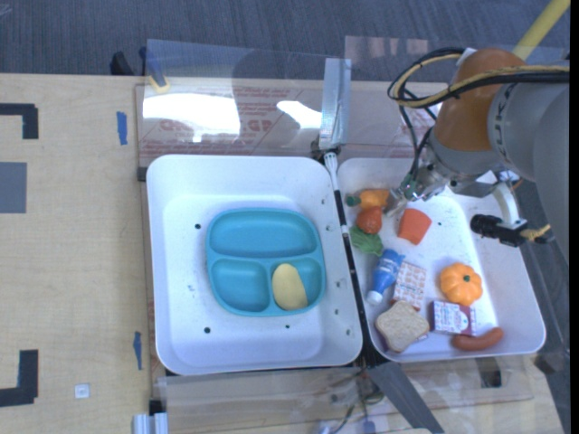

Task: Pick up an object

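My gripper (pixel 414 188) hangs low over the far left part of the right bin (pixel 520 283), under the grey arm with its orange band. Just left of it lies an orange toy vegetable (pixel 374 197), with a red tomato (pixel 368 220) and a green piece (pixel 366 240) below that. A red-orange block (pixel 414 226) sits directly beneath the gripper's tip. Nothing shows held in the gripper.
Further forward in the right bin lie a blue bottle (pixel 386 274), a pink-white packet (pixel 411 283), a small pumpkin (pixel 461 283), a bread slice (pixel 403 326), a pink carton (pixel 450 316) and a sausage (pixel 477 339). The left bin (pixel 172 242) holds a blue divided plate (pixel 262 238) with a yellow item (pixel 289 287).
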`<state>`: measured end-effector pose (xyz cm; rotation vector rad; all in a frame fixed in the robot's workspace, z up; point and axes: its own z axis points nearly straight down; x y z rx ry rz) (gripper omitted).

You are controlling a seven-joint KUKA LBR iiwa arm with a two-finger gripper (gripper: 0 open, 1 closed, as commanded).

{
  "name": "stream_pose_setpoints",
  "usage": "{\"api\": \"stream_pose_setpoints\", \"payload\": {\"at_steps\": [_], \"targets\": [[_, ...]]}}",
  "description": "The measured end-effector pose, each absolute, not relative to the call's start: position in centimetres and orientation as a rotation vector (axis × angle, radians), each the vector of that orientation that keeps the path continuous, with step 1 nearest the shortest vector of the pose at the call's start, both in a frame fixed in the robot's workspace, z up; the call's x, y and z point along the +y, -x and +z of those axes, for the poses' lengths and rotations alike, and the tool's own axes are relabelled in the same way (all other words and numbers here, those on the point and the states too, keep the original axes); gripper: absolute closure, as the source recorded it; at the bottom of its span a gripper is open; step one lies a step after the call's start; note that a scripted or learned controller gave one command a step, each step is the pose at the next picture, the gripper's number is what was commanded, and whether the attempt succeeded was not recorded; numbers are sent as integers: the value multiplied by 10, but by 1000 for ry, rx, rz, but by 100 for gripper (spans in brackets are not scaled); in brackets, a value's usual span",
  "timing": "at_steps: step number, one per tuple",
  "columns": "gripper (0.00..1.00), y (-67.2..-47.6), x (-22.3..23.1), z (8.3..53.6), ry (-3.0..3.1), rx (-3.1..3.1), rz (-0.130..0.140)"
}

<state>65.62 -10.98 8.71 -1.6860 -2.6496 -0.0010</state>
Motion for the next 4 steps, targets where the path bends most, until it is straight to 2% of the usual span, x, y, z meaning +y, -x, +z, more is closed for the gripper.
{"api": "stream_pose_setpoints", "payload": {"at_steps": [1,2,3,4], "targets": [[100,-647,-110,87,1691,-2652,-3],[100,-670,-47,192,1755,-2620,-14],[0,-668,-49,186,1755,-2610,-2],[0,-660,-48,186,1707,-2638,0]]}}
